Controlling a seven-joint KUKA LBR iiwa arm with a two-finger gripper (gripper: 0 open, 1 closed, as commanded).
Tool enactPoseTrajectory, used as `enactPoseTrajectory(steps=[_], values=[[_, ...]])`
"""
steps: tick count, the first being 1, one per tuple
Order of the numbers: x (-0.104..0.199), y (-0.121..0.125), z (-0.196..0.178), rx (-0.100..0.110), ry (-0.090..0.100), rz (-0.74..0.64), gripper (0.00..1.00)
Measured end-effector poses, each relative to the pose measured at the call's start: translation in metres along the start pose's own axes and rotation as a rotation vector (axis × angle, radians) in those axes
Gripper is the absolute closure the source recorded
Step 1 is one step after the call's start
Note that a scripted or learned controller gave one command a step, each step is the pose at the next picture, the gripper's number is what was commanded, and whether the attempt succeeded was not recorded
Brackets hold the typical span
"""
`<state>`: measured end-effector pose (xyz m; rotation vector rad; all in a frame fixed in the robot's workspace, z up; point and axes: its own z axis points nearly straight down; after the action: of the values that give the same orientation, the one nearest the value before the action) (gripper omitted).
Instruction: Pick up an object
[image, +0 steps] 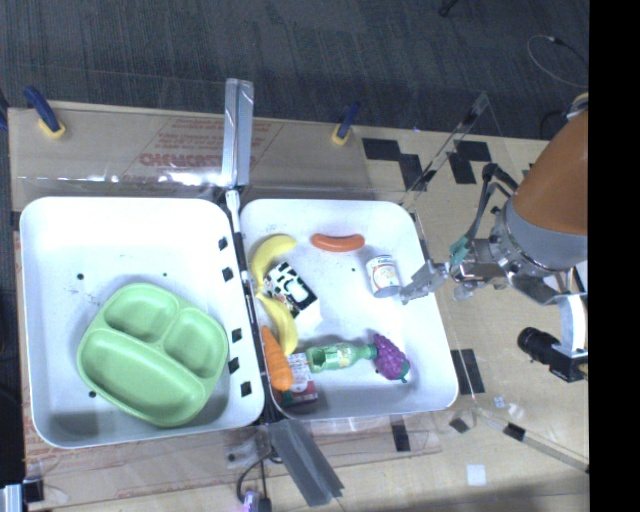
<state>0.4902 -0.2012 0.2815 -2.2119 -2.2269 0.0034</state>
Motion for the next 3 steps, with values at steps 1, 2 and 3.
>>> enactPoseTrajectory(steps=[1,2,3], values=[[-0.007,0.079,0.081,0.0,0.0,-0.119,0.0],[-0.009,0.056,0.004,-0.004,-0.002,-0.271,0.0],[-0.008,0.111,0.109,0.001,0.0,-0.318,0.0]])
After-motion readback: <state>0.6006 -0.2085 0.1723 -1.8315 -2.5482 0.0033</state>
